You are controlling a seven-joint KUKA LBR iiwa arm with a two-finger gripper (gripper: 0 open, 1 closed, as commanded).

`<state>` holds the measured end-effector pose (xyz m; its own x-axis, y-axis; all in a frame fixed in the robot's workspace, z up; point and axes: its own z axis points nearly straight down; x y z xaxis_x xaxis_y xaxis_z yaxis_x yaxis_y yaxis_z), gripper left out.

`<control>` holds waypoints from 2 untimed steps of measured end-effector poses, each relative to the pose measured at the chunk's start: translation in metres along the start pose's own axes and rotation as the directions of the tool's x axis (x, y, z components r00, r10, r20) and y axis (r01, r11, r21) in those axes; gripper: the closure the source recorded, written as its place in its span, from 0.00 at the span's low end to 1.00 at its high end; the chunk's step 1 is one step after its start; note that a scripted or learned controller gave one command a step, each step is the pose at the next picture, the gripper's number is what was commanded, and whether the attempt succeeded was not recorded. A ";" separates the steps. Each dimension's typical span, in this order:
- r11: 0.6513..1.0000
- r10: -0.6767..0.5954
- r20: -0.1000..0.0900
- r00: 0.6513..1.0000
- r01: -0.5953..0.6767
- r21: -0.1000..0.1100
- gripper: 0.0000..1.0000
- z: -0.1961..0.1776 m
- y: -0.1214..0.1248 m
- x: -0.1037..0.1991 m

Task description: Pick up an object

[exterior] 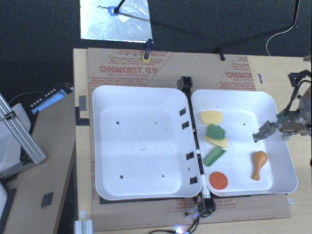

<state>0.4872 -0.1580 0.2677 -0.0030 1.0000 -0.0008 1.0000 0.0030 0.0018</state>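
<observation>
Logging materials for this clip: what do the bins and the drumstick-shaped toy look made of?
Bins: likely thin moulded plastic, white, with a soft sheen and rounded corners. Drumstick toy: probably smooth plastic, evenly orange with a paler end; too small to be sure.

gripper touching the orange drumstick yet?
Apart. The camera view shows bare white bin floor between the gripper and the drumstick, which lies below it in the right bin.
</observation>
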 end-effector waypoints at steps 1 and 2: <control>1.000 -0.011 -0.004 1.000 0.011 0.003 0.00 0.088 0.058 0.092; 1.000 0.005 -0.001 1.000 -0.005 0.007 0.00 0.136 0.015 0.060</control>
<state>0.5026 -0.0978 0.1321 0.0024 1.0000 0.0001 1.0000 -0.0024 -0.0051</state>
